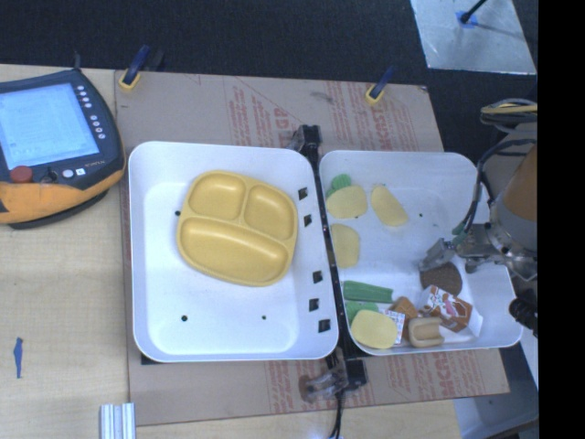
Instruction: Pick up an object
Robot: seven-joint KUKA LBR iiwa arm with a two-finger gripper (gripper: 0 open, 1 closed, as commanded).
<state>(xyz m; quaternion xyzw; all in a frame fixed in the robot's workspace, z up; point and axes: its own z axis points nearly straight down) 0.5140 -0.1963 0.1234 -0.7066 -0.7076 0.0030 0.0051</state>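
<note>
The right bin (430,167) holds several small items. Pale yellow pieces lie at its left (346,203), centre (388,207) and lower left (345,244), with another (373,328) near the front. A green piece (339,183) sits at the back left and a green bean-like piece (367,291) lower down. A dark brown round piece (441,277) lies at the right. In front of it are a snack packet (449,307) and a tan piece (424,333). My gripper (454,248) hangs low over the bin's right side, just behind the brown piece.
The left bin (155,318) holds a yellow divided plate (238,228). A teach pendant (55,140) lies at the far left of the bench. Clips line the wall between the bins (318,277). The arm (516,199) enters from the right.
</note>
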